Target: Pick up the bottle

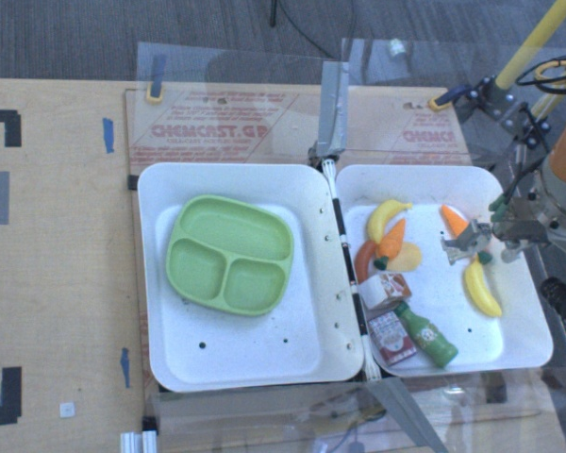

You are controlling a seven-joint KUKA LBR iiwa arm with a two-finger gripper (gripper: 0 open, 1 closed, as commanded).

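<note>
I am at the approach step: my claw (479,243) hangs over the right-hand shallow white bin (528,347), up near its far right side, and nothing is between its fingers; from this height I cannot tell whether they stand apart or together. The small green plastic bottle (426,335) lies flat in the same bin, at its near edge and towards the wall it shares with the left bin, well apart from my claw. Taking the bottle as my mark, a red-and-white carton (392,338) lies just beside it on the side nearer that shared wall, a brown-and-white packet (385,291) sits just beyond its neck, and a yellow toy banana (482,289) lies farther off towards the bin's right side. The bottle's long axis runs on a slant, its narrow neck pointing up and left towards the packet and its broad base down and right. My next move, I judge, is to travel across to it, turn my fingers across that axis, and come down on the body clear of the carton.
</note>
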